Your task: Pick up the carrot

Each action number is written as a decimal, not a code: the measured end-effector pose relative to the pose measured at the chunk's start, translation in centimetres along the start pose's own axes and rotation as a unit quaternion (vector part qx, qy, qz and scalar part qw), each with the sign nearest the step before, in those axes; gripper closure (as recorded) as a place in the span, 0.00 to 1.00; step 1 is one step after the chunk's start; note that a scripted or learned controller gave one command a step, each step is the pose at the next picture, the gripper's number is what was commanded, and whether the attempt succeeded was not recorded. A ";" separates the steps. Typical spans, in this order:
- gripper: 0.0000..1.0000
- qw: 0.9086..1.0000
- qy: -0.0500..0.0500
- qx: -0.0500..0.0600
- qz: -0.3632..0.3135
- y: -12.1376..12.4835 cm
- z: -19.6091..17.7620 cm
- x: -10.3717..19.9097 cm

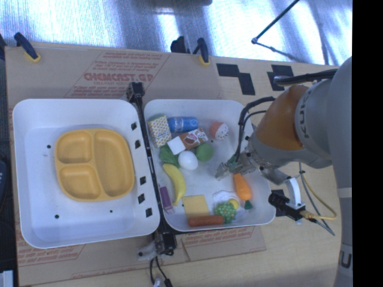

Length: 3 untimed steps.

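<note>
Carrot [242,188]: right bin [263,215], near-right area, beside banana [175,183] side's opposite wall | Gripper [230,169]: low over bin, fingertips touching carrot's far end, grip state cannot be determined | Left bin [24,178]: yellow divided tray [94,164].

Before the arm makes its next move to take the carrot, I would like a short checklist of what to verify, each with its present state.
1. Carrot located: ok, it lies in the right bin, near that bin's right wall, orange with a green end.
2. Gripper near the carrot: ok, it sits just at the carrot's upper left.
3. Carrot between the fingers: cannot tell, the view is too small there.
4. Neighbours crowding the carrot: not ok, the green bumpy item and a white item lie close beside its lower end.
5. Carrot free on top: ok, nothing lies over it.
</note>
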<state>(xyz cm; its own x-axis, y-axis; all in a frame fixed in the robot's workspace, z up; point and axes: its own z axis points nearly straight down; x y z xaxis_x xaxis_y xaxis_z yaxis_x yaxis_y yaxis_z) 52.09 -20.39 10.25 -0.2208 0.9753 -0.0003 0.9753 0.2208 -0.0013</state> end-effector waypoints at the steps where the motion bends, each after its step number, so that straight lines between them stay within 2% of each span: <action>1: 1.00 0.983 0.000 0.000 0.181 1.6 -11.7 -0.6; 2: 0.00 0.983 0.001 0.001 0.181 1.6 -11.7 -0.6; 3: 0.00 0.987 0.001 0.001 0.160 -0.5 0.1 0.9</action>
<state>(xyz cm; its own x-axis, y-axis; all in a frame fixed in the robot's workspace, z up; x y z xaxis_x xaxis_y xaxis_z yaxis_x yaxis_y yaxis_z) 51.37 -19.63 10.12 0.0977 0.9952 0.0015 0.9952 -0.0977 -0.0027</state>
